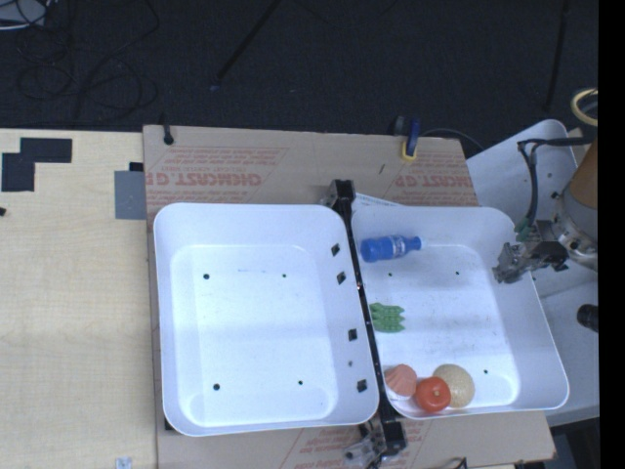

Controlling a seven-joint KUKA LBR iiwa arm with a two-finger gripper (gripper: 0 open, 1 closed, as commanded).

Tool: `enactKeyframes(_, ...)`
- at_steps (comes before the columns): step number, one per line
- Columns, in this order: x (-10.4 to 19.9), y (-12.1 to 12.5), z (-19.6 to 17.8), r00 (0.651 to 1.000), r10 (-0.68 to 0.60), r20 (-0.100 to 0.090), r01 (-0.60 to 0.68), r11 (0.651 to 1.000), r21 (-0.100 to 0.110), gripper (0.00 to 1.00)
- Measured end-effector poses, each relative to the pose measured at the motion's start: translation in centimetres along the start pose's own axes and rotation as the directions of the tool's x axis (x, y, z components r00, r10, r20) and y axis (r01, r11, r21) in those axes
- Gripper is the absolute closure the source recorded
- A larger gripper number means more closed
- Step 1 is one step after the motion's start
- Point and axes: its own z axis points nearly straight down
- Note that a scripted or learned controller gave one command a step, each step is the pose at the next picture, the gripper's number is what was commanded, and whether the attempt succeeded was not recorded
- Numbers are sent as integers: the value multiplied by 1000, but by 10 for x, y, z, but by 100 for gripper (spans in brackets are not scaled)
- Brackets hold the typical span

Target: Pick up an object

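Note:
In the right bin [527,340] a blue bottle [389,248] lies on its side near the far left corner. A small green object [387,318] rests by the bin's left wall. At the near edge a pink piece [399,379], a red tomato-like ball [433,393] and a beige round object [456,383] sit close together. My gripper [510,265] hangs over the bin's right rim, well to the right of the bottle, with nothing seen between its fingers.
The left bin [176,262] sits beside the right one, joined by a black divider with clips [354,291]. Both rest on a cardboard sheet [244,169]. A blue-and-yellow clamp [410,137] stands at the cardboard's far edge. Cables trail by the arm at right.

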Motion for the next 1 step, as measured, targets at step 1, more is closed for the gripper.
enactKeyframes(1,-2,0,-10,1000,3,-1,-3,1000,1,100)
